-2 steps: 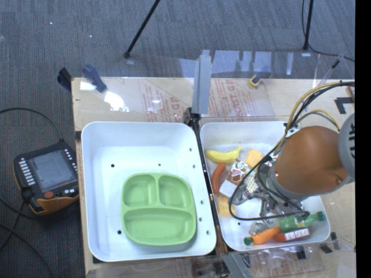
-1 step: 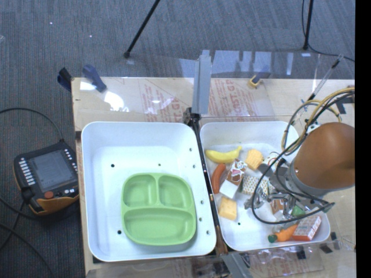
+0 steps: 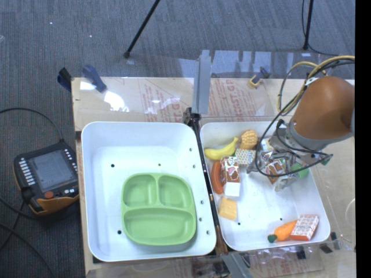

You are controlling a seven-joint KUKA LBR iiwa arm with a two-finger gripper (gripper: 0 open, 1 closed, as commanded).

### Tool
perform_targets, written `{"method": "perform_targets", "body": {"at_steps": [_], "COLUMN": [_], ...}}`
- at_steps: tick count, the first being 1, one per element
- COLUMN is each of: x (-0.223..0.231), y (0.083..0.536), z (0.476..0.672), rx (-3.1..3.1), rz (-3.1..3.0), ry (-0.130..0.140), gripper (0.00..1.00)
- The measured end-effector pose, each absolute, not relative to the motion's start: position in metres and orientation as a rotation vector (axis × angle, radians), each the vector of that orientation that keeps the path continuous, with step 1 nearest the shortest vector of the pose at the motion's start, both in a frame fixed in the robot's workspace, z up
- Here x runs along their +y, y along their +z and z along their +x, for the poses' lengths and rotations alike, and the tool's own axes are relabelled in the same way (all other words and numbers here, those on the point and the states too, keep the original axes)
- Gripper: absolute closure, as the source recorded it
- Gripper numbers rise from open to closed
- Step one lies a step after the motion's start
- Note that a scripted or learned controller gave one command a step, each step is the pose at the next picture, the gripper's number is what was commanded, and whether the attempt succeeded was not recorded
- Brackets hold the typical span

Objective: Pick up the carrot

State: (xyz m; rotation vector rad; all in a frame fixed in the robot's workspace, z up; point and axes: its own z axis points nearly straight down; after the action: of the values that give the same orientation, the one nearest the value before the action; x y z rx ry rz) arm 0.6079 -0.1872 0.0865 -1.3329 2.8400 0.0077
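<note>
My tool (image 3: pixel 278 175) hangs over the right bin (image 3: pixel 255 236), grip state unclear; carrot (image 3: pixel 282 231) lies well below it, touching the red-white box (image 3: pixel 305 227).

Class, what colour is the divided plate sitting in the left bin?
The divided plate is light green, clear in the camera view.

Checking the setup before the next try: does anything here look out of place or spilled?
Nothing stands out. The carrot lies in the right bin near its front edge, beside a box; the green plate sits flat in the left bin.
</note>
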Motion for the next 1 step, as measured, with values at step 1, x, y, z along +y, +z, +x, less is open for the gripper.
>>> {"method": "perform_targets", "body": {"at_steps": [1], "x": [-0.2091], "y": [0.0865], "z": [0.6451], "rx": [2.347], "rz": [-2.078], "ry": [0.008], "gripper": [0.0]}}
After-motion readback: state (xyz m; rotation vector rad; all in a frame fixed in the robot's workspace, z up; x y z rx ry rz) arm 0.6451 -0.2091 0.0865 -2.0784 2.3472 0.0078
